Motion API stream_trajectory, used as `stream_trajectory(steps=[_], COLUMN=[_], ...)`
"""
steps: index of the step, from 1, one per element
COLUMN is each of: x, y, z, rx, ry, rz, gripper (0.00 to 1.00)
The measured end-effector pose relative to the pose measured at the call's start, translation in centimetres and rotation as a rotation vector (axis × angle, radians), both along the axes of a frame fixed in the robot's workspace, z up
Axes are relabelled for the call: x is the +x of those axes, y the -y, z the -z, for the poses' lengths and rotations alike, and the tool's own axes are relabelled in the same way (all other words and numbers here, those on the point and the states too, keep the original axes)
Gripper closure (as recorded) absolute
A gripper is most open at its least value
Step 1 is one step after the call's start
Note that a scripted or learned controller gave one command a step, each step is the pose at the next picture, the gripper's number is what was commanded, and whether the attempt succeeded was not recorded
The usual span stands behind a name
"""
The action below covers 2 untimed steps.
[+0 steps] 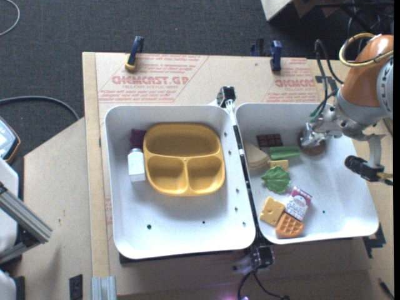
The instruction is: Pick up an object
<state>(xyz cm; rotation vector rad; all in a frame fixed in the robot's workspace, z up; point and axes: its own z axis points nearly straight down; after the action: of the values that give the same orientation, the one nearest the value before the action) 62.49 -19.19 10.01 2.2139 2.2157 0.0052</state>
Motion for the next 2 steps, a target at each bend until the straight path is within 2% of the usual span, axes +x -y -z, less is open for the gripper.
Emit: stream_trajectory(steps=[1,2], x=[-0.4,-0.9], y=[0.5,0.7], z=[-6.2,-10.8], rx=[0.001,0.001], ry=[-0.003,-0.002], rz=[0.002,0.002], gripper=[1.00,1.00])
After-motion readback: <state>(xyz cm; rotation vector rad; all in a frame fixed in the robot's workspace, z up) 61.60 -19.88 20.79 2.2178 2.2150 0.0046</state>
